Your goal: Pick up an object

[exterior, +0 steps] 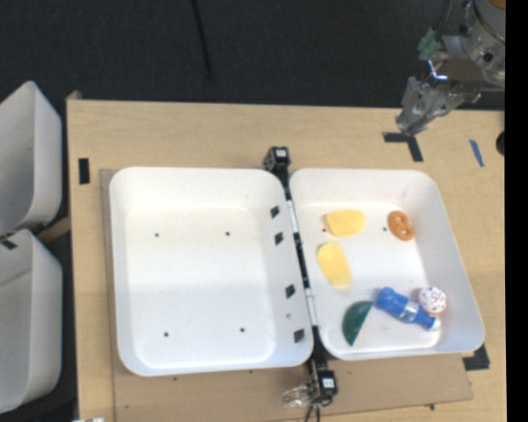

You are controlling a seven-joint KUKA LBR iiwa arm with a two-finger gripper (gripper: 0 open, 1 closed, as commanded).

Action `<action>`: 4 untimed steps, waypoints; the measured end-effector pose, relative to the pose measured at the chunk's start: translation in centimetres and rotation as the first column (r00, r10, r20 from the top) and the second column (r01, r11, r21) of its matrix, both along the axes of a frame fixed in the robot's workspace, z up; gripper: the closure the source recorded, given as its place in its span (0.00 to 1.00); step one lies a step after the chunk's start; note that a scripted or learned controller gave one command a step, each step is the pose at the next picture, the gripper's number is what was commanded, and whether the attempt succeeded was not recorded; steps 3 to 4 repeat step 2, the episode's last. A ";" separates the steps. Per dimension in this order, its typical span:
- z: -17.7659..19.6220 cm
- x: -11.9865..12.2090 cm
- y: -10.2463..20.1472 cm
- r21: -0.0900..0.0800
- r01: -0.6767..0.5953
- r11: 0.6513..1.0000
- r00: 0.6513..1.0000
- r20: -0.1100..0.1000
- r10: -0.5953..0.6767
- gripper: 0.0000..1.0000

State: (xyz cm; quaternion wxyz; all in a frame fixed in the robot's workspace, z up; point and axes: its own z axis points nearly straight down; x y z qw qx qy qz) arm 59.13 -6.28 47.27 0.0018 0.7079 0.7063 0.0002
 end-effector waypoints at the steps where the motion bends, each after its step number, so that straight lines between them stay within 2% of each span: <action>1: -7.2 -7.5 -0.2 0.002 0.001 1.000 1.000 -0.010 -0.001 1.00; 2: -9.4 -10.3 -3.1 0.001 0.001 1.000 1.000 -0.005 -0.001 1.00; 4: -9.4 -10.3 -3.1 0.001 0.001 1.000 1.000 -0.005 -0.001 1.00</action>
